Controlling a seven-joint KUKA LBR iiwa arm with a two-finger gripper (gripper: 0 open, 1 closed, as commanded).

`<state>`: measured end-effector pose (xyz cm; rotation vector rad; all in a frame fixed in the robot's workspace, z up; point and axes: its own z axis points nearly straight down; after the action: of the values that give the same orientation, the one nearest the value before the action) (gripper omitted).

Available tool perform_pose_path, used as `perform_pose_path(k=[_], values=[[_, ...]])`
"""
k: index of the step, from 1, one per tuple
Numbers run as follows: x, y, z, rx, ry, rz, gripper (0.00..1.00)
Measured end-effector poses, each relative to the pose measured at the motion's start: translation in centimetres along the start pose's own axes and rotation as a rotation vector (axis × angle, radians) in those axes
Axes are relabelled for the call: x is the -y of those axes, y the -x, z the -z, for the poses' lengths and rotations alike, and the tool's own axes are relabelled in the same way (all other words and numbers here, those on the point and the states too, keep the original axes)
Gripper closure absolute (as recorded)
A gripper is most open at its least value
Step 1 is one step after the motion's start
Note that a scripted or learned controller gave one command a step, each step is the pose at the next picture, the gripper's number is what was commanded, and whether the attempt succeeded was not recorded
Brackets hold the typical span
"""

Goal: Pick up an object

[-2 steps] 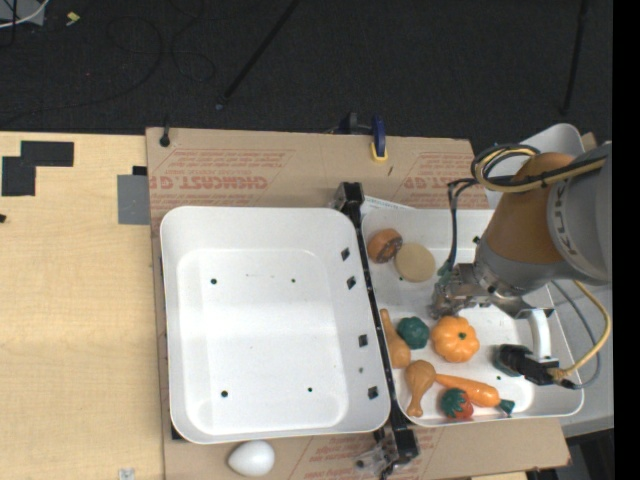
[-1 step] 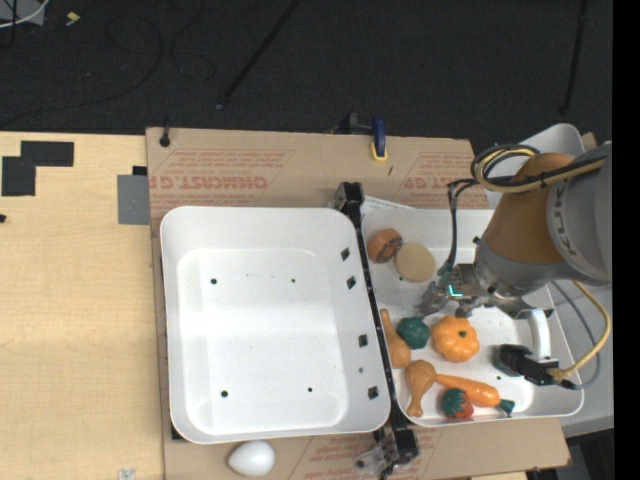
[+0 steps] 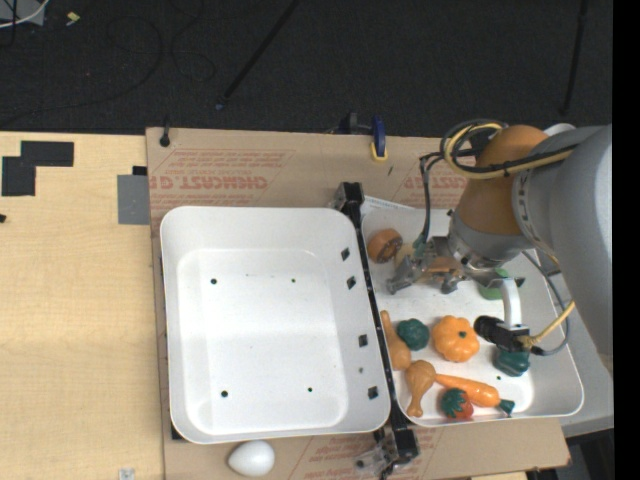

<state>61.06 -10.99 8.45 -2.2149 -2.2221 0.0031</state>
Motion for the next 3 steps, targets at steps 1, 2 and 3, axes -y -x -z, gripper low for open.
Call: perform_pose_path(k=[1,2,3], values=[[-3.4,-0.3,0.0,0.001,0.001,-0.002,0.0],[-3.3,0.3,0.0,0.001,-0.001,-0.003,0.0],[-3.2,2.6,0.1,0.002,0.0,-0.004,0.0]])
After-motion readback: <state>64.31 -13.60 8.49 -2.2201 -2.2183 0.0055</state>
